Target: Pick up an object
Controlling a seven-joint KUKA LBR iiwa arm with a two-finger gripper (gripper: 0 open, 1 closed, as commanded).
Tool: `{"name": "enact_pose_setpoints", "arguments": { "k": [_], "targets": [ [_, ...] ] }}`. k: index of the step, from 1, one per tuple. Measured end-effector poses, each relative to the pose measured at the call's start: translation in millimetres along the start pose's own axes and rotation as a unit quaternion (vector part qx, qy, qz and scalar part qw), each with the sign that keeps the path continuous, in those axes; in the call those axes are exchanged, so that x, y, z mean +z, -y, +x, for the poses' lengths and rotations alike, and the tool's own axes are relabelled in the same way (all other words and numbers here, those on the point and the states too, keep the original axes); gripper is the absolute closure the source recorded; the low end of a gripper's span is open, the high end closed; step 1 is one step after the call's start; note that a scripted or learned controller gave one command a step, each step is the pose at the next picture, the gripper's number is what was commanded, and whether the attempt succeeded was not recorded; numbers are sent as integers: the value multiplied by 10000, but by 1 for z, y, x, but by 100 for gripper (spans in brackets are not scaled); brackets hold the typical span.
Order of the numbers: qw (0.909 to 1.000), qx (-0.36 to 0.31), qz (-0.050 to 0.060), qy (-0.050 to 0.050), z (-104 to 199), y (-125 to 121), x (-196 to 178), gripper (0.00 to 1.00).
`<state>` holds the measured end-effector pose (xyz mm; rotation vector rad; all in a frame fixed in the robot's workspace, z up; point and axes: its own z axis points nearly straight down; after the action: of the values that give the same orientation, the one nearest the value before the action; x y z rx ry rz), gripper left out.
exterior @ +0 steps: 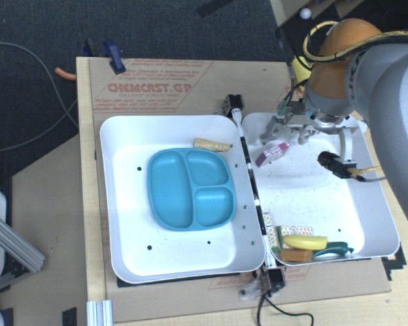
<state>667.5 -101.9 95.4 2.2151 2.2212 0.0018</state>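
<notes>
Hovering claw [283,132]: fingers' spread cannot be told
Below claw: pink-purple object [271,153], just beside the tips
Grasp: not evident

The right bin [367,216] has a big bare floor in the middle. The arm [367,60] hangs over its far end, above a small pink thing [272,153]. Toys [306,244] crowd its near left corner. In the left bin [122,202], a blue tray [190,187] takes up the middle, with a tan stick [211,145] behind it.
</notes>
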Motion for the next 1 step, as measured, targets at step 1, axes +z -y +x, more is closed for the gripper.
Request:
{"name": "enact_pose_setpoints", "arguments": {
  "k": [1],
  "targets": [
    [10000, 9, 28, -13, 11, 1, 11, 0]
  ]
}}
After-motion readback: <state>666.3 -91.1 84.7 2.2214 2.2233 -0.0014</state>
